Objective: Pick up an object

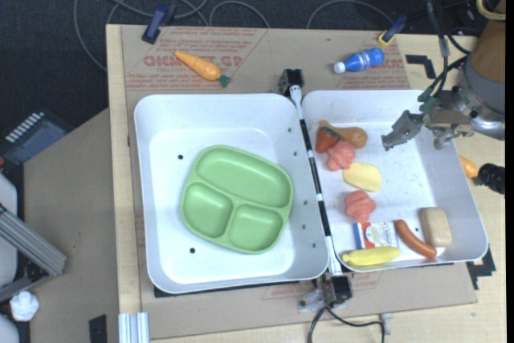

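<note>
Fingers (399, 134) spread fairly wide, holding nothing, hovering over the bare floor of the right bin (450, 205), up and right of the smooth yellow lemon (362, 176). Around that lemon: lumpy pink piece (341, 156) touching its upper left, glossy red pepper (325, 140) and brown drumstick (351, 136) above, bumpy red berry (360, 205) below. Further below: yellow banana (371, 256), sausage (415, 239), pale bread roll (436, 225).

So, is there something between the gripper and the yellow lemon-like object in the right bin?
Nothing visible. The gripper hangs over bare bin floor, and the yellow object lies to its lower left, unobstructed from above.
</note>
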`<state>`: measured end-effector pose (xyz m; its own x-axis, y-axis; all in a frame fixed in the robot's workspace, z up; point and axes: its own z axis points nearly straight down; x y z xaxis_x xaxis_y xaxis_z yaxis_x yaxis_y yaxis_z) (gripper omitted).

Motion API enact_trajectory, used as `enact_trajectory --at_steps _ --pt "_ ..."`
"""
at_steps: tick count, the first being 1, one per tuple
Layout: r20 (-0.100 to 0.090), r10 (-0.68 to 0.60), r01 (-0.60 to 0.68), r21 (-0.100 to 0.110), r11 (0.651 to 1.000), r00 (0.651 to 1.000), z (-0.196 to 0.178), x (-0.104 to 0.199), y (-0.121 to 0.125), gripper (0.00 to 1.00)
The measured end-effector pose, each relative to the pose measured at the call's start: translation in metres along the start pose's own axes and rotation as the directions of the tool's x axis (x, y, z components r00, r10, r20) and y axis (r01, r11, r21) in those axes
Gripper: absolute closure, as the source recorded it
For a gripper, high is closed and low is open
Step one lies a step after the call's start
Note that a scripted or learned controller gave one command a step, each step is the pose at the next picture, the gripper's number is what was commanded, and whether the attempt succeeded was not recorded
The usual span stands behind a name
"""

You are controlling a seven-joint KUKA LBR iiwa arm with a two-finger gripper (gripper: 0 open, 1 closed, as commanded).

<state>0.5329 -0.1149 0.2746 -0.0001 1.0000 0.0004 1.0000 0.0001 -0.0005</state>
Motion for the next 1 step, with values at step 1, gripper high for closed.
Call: enact_trajectory --at_steps 1 --pt "-0.001 0.001 -0.001 0.003 1.0 1.0 0.167 0.0188 -0.0489 0.0"
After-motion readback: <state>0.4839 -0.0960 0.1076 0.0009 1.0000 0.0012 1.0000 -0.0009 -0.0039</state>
